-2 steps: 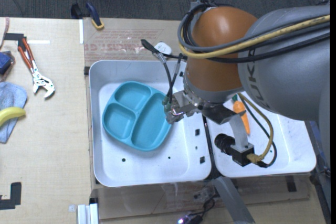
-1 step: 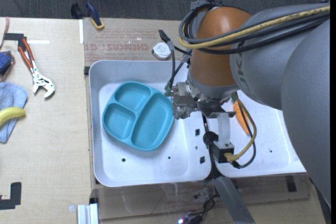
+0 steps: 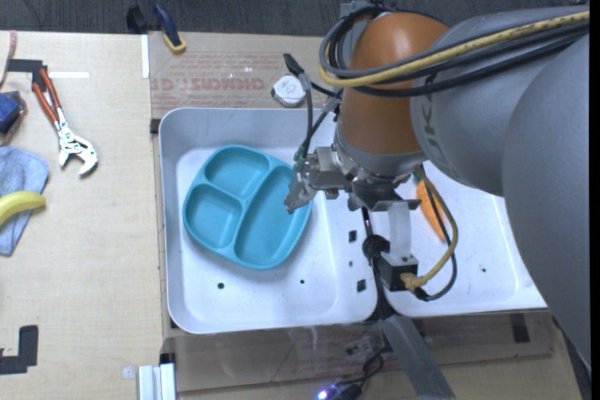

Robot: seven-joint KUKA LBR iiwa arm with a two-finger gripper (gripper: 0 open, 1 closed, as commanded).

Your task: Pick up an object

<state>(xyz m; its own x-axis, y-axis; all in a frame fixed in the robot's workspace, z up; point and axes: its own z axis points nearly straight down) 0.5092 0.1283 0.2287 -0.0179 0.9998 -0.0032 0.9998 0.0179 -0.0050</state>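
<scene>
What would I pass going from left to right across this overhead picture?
Banana → pliers → blue clamp → turquoise divided plate → gripper → orange object in the right bin.

Left of the left white bin point(image 3: 173, 229), well apart on the table point(image 3: 94, 295), lie orange-handled pliers point(image 3: 58, 122), a grey-blue cloth point(image 3: 19, 187) and a yellow banana point(image 3: 19, 206) resting on that cloth. Behind the bin sits a brown cardboard sheet point(image 3: 225, 80) with red print. A small blue-and-yellow clamp point(image 3: 167, 28) sits at the sheet's far left corner.
</scene>
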